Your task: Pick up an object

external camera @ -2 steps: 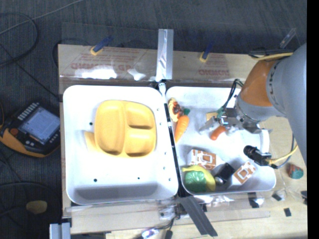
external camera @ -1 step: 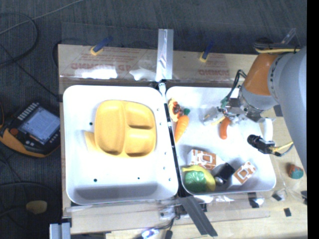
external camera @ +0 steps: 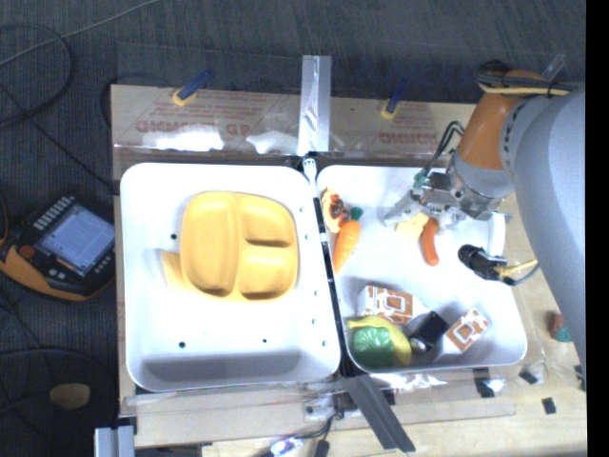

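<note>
Upper right of frame: gripper (external camera: 430, 208) low over right bin (external camera: 381, 184), fingers spread wide, nothing between them. Red sausage (external camera: 430, 242) just below gripper, pale yellow piece (external camera: 411, 224) beside it. Carrot (external camera: 345, 240) near bin's left wall. Left bin (external camera: 152, 350) holds yellow divided tray (external camera: 238, 246), centre left.

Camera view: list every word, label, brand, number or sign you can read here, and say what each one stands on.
No text can be read for certain.
Clear sheet behind the bins: reddish print, too blurred to read.
Clear sheet behind the right bin: reddish print, also blurred.
Handheld device on the floor to the left: lit screen, content too small to read.
Two small cartons in the right bin: orange and white pattern, no legible words.
</note>
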